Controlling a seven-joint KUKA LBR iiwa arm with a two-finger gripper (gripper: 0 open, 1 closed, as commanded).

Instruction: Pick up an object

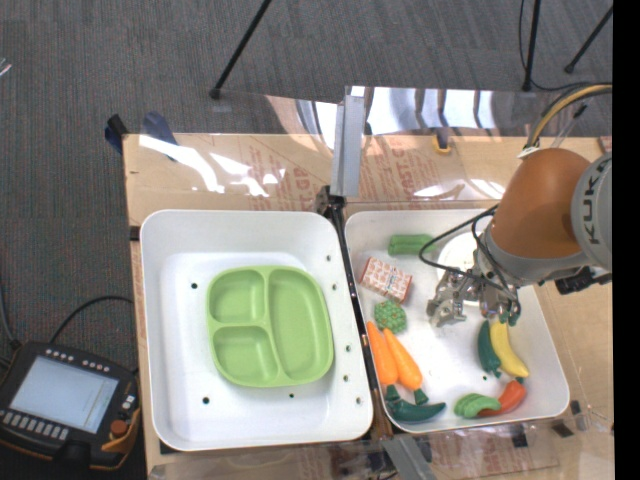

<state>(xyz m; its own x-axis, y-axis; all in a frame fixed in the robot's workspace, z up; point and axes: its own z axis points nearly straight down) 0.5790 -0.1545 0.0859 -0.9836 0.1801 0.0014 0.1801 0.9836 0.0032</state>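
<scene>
A light-green plastic plate with three compartments (270,326) lies flat in the middle of the left white shallow bin (165,258). The brown counter (220,173) beneath carries a clear glossy sheet that throws bright reflections. An upright grey metal post (347,148) stands at the back, between the two bins. At the lower left, on the grey carpet floor (100,58), sits a black handheld control pendant with a pale screen (62,396), its dark cable looping up beside it. Thin black tripod legs (245,38) cross the floor at the top.
</scene>
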